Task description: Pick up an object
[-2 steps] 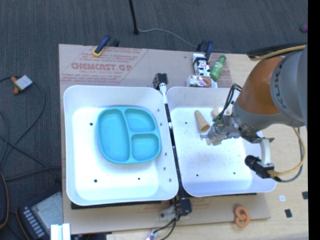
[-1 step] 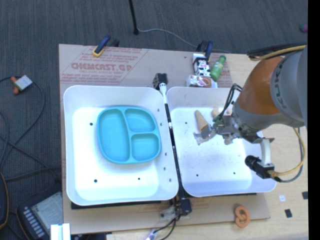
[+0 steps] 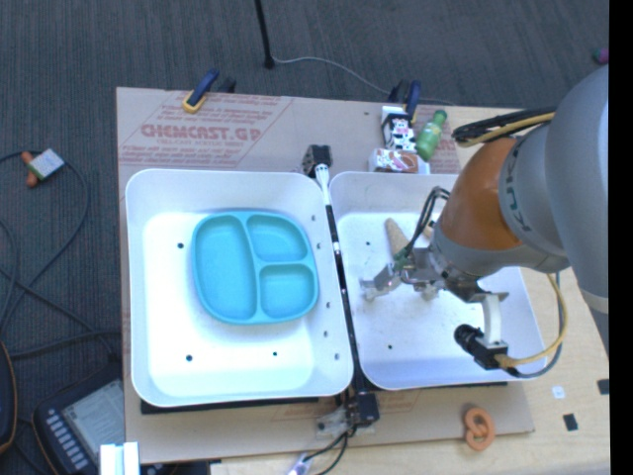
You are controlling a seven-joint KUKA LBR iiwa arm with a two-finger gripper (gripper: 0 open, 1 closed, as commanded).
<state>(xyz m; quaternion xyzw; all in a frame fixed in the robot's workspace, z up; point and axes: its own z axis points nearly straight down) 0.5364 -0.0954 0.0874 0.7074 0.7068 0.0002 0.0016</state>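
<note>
While we are lowering our gripper (image 3: 381, 283) into the right bin (image 3: 371, 359), its fingers are standing apart with nothing between them, because the tan cone-shaped object (image 3: 398, 235) is lying just beyond, leaning toward the bin's far wall.

Tan object (image 3: 398, 234) partly hidden behind the arm (image 3: 495, 211)

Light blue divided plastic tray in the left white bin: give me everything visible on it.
The light blue divided plastic tray is a rounded, glossy dish with three compartments: one long along its left side and two smaller on the right. All three look bare. It lies flat, slightly rotated, near the middle of the left white bin, touching only the bin floor.
</note>
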